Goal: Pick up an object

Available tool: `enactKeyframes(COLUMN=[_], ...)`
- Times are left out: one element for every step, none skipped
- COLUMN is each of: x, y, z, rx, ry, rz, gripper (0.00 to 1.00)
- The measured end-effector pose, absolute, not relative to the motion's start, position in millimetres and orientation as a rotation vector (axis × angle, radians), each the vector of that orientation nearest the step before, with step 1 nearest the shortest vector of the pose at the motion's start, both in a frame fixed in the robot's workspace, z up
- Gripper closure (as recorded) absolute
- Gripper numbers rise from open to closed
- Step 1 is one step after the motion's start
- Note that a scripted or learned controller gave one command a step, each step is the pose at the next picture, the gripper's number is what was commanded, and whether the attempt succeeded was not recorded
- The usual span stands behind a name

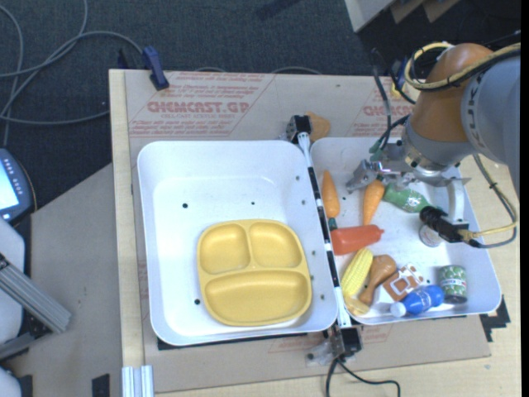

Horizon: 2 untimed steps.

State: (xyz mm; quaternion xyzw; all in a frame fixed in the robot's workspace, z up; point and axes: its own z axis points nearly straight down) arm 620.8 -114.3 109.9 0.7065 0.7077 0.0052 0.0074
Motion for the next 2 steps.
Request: enactKeyframes(x=[635.1,668.8], y=[-110,-104], z=[97,85], rx=[2.199,2.214], ry=[2.209,2.221], rz=[0.025,0.006], gripper=[0.0,0.0])
